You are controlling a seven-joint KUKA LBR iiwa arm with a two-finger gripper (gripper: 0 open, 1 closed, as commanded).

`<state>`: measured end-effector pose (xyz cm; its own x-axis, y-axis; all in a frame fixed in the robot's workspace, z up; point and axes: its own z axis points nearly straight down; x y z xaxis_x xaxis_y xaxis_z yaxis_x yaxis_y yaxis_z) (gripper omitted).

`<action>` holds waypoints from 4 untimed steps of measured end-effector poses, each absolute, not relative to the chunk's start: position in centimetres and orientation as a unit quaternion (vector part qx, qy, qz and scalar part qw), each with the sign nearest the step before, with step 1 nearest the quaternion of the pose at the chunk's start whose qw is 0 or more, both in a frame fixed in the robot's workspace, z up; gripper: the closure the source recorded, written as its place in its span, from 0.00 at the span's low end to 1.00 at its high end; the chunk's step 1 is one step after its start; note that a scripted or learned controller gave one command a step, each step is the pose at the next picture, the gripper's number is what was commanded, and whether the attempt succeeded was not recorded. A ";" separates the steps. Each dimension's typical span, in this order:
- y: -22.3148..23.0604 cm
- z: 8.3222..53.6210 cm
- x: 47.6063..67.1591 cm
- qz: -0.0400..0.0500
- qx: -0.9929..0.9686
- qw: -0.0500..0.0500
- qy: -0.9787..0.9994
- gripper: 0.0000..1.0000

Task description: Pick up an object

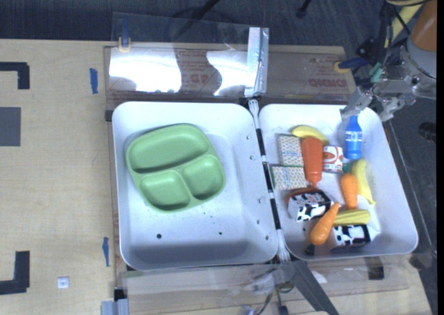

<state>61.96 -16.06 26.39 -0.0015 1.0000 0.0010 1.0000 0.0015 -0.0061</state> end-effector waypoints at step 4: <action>-15.8 20.0 52.9 0.001 -0.670 0.002 -0.742 1.00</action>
